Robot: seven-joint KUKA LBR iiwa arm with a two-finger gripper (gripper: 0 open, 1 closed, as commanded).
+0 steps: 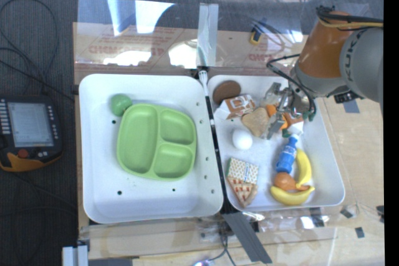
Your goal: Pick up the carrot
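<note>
Two metal fingers of the grey gripper [282, 110] stand narrowly parted over the small orange carrot [278, 113] in the right white bin [330, 159], just beside the tan bread slice [254, 121]. Probably light, stiff smooth plastic; a grasp across its middle seems safest.

You've got two bins on the desk [358, 152]: left bin [93, 152] w/ a divided tray [157, 141] in it, a ball [121, 104] behind the tray's left corner. Right bin [333, 177] holds an egg [242, 140] near its left wall, waffle slice [242, 180] in front of it, banana [298, 187] front-right, bottle [287, 156] just behind that, end effector [282, 114] over the carrot [274, 112] further back.
</note>
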